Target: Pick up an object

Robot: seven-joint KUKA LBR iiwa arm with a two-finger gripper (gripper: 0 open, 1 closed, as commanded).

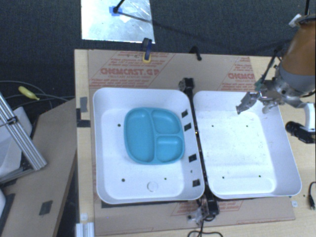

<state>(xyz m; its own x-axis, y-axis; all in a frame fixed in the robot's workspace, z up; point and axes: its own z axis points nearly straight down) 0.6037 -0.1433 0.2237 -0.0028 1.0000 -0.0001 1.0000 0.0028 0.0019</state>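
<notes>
On the left we see the left bin [106,132], white and shallow, and in it lies the one thing there to pick — a blue divided plate [153,135]. It is a soft sky blue with rounded corners, lying flat near the middle of the bin floor; one large compartment fills its left half and two smaller ones sit stacked on its right.

A small pale round disc [152,185] lies on the bin floor near the front wall, apart from the plate.

Behind the bins the brown backing board [128,68] carries red printed lettering that we read as "CHEMCAST", repeated toward the right; the smaller characters after it are too blurred to make out. A yellow-and-blue clamp [146,50] sits at the board's far edge, and beyond it a silvery sheet [101,14] lies on the dark floor.

Black clips [189,127] run down the seam between the bins.

Further right is the right bin [276,181], and above its far right corner hangs the gripper [254,104] — its two fingers spread apart, nothing between them, well away from the plate.
</notes>
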